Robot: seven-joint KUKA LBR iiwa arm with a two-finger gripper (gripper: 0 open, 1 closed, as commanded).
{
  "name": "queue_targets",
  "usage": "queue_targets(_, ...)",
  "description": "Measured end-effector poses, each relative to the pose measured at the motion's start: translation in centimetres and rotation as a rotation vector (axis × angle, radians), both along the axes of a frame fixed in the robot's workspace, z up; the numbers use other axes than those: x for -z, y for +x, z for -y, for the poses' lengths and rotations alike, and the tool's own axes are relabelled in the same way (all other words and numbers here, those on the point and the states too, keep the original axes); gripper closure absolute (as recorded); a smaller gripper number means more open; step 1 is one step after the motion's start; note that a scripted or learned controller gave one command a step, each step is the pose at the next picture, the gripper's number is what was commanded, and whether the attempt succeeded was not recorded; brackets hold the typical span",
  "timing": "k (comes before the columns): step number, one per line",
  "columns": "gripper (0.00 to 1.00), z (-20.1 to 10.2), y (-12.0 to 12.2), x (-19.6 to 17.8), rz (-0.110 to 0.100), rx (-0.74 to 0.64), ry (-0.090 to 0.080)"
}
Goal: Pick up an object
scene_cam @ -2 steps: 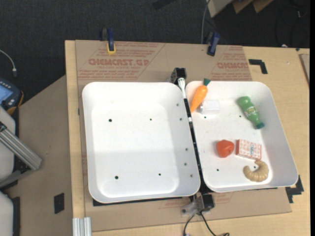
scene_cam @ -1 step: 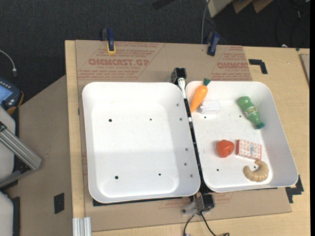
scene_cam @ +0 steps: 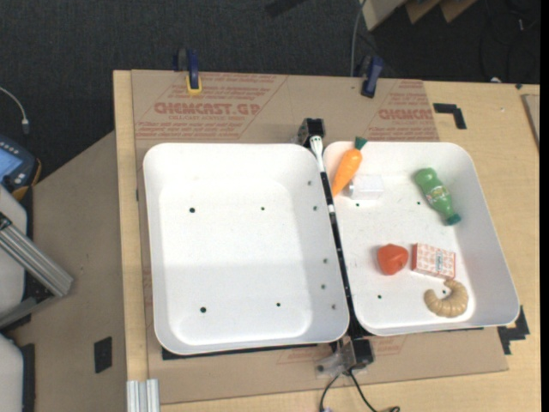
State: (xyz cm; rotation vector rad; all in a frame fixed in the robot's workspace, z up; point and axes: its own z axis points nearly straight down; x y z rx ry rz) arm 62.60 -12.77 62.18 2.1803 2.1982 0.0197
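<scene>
Two shallow white bins side by side: left bin, right bin; the right bin holds six items: one orange carrot; one small white block; one green bottle; one red object; one pink patterned packet; one tan curved piece.

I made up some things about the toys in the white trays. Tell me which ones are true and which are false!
1. All the toys lie in the right bin. True.
2. The carrot sits in the middle of the left bin. False: it lies in the right bin, near its top left corner.
3. The green bottle lies near the right bin's far right side. True.
4. The red toy sits on top of the carrot. False: they lie apart; it is beside the small patterned box.
</scene>
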Motion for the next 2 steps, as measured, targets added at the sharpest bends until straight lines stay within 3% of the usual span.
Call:
queue_targets(1, 0.00, 0.0, 0.0, 0.0, -0.001, 0.000, 0.000)
queue_targets(2, 1.00, 0.0, 0.0, -1.1, 0.004, 0.000, -0.003)
